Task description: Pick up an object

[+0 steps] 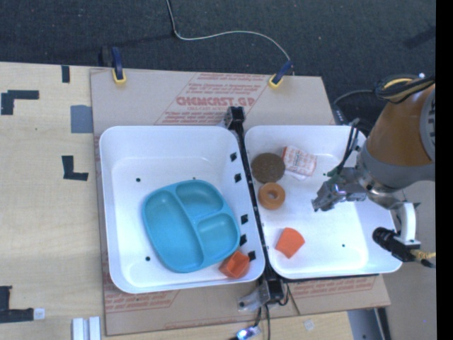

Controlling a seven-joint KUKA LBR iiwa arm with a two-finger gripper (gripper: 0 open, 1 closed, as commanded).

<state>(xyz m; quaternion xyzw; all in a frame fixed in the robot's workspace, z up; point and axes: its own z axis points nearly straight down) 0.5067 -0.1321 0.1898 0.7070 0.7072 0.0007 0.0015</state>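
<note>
The arm (pixel 396 144) reaches in from the right, its orange band above the right bin (pixel 350 264). The claw (pixel 327 198) hangs over the middle of that bin, pointing left. Whether it is open or shut I cannot tell; its tip is a small grey blur, and nothing can be made out between its tips.

4 things lie in the right bin. A brown disc (pixel 268 166) sits near the bin's upper left, close to the divider (pixel 244 183). Just to its right is a white packet (pixel 299 161) with red print, touching or nearly touching the disc. Below the disc is a tan ring (pixel 272 195) with a hole in its middle, just beside the disc's lower edge. Lower still, near the front wall, lies an orange wedge (pixel 289 242), apart from the ring. The claw is to the right of the ring and above the wedge in the view, touching none of them as far as can be seen.

The left bin (pixel 117 154) holds a blue tray (pixel 190 224) with 3 compartments, lying at a slant. At its lower right corner an orange block (pixel 236 264) sits against the bin's front corner, just beside the tray.

Both bins rest on a cardboard sheet (pixel 212 98) on the bench (pixel 42 225). 2 clamps (pixel 117 68) hold the sheet's far edge.
</note>
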